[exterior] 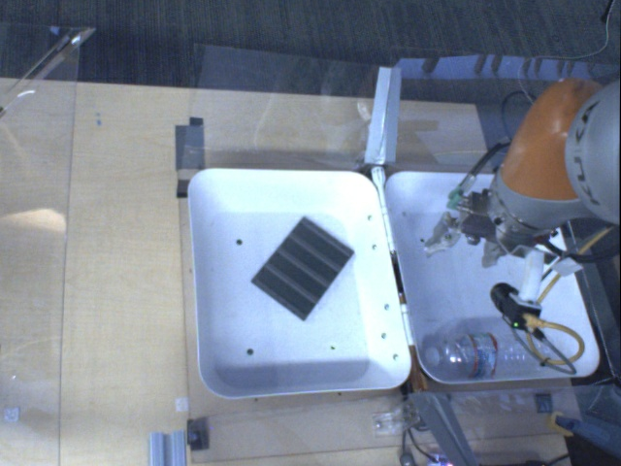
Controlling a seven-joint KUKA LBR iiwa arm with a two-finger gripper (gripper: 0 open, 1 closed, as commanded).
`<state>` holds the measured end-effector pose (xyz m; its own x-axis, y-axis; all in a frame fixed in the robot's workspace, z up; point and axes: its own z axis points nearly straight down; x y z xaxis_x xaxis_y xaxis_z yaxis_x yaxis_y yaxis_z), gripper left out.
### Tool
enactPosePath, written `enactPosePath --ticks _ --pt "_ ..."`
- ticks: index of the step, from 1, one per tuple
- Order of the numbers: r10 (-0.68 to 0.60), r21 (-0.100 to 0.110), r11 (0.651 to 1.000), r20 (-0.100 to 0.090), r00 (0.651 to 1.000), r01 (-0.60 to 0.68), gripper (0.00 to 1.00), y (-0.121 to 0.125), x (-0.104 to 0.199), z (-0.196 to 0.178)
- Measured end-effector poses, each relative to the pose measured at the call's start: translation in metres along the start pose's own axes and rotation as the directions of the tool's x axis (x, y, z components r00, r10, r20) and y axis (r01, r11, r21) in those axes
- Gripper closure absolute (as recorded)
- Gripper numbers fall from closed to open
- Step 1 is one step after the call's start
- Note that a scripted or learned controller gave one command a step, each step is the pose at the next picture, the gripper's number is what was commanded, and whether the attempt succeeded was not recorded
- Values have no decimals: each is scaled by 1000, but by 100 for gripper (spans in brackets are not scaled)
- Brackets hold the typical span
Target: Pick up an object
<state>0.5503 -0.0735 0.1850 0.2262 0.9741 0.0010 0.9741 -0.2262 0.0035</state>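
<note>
A dark grey ribbed rectangular pad lies flat and turned at an angle in the middle of the left bin. A clear plastic bottle lies on its side at the front edge of the right bin. My gripper hangs over the middle of the right bin, behind the bottle and apart from it. It is open, with nothing between its fingers. The grey arm with its orange band comes in from the right.
A black and yellow cable loop hangs from the wrist over the right bin's front right corner, beside the bottle. A metal divider stands behind the gap between the bins. Bare wooden bench stretches to the left.
</note>
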Motion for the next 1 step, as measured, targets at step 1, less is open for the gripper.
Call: enactPosePath --ticks 1 --pt "-68 -2 998 1 998 68 0 22 -66 -40"
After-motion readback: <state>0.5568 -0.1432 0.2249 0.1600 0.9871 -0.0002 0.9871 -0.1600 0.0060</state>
